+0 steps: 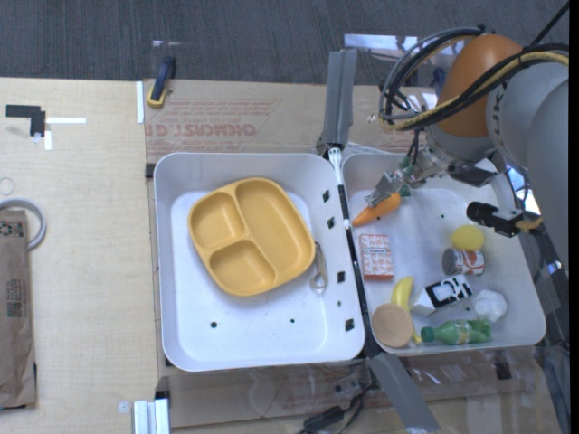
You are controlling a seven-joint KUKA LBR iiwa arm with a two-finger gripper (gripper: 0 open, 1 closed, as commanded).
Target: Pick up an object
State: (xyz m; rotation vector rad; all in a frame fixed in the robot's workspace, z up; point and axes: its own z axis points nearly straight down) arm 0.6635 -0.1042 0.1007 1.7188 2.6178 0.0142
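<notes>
cardboard sheet (237, 116) behind the bins bore red block lettering, upside down and not clearly legible | brown paper bag (15, 306) at left edge carried small dark print, too small to read | small red-and-white box (375, 255) showed unreadable markings

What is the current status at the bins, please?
Pincer low in right bin, finger state unclear. Tip at carrot, far-left corner; grasp unconfirmed. Red-and-white packet just beside carrot, bin wall close.
</notes>
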